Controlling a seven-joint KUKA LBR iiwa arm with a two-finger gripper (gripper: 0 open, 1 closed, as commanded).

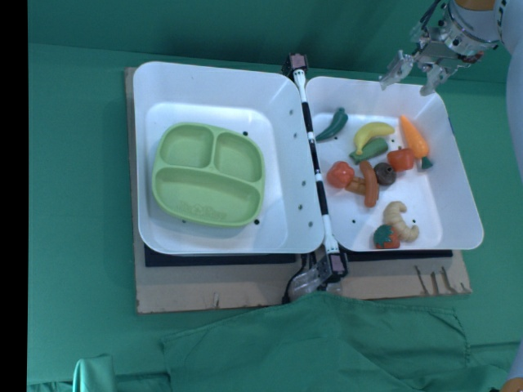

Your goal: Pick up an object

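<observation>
From the overhead camera, my claw [415, 72] hung open over the far right corner of the right shallow white bin [458, 211], its two fingers spread and nothing between them. The toy food lay below and apart from it in that bin: a dark green pepper [333, 125] near the divider, a yellow banana [373, 133] resting against a green pod-shaped piece [370, 149], an orange carrot with a green top [415, 140], a red tomato-like piece [400, 159], a dark brown round piece [385, 173], a long orange sausage shape [370, 184], a red-orange mushroom-like piece [341, 175], a beige croissant shape [399, 217] and a red strawberry [386, 237] touching it. In the left white bin [163, 84] sat a light green three-compartment plastic plate [209, 173]. Both bins stood on the green-covered worktop [82, 178].
</observation>
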